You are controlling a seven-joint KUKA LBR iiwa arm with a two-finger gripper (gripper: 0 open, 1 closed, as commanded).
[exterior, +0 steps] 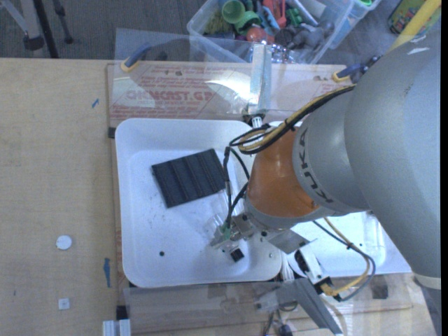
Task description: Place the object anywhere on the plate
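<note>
Low over the near right corner of the left bin point(133, 187) hangs my gripper point(225, 235), tucked under my orange wrist band point(276, 180). From this slanted view its tip is a small cluster of pale and greenish parts against the white floor, and I cannot tell whether it is apart or together, nor whether anything sits in it.

Just beside the tip, on the side nearer the camera, a small dark block point(236, 255) lies on the bin floor. It looks like the object, though it is too small for me to say whether it touches my gripper. The dark ridged plate point(189, 177) lies flat in the middle of the same bin, turned at an angle to the walls, with its right edge near my wrist. The block is off the plate, apart from its near corner. A tiny dark speck point(162, 253) rests on the floor towards the bin's near left.

My grey arm point(392, 131) covers most of the right bin point(350, 231). Yellow and black cables point(280, 128) loop around the wrist. Behind the bins lies a clear sheet with faded red print point(175, 93), and beyond it a clear tub of colourful toys point(273, 12). On the wooden bench point(49, 152) to the left sits a small white disc point(64, 242).
</note>
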